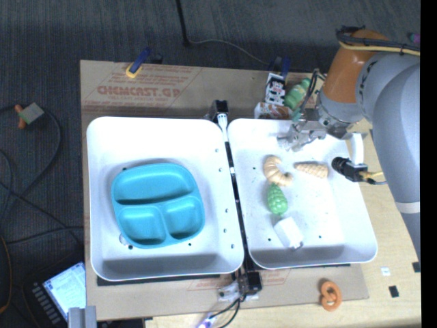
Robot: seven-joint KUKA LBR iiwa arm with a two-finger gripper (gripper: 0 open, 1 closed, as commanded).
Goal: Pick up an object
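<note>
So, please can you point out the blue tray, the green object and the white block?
blue tray (pixel 158 183), camera view, on the wide upper compartment.
green object (pixel 276 199), camera view, on its middle.
white block (pixel 288 231), camera view, on its top face.

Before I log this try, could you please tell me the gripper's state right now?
Gripper: low over the far part of the right bin, nothing seen between its fingers; open or shut cannot be told.
</note>
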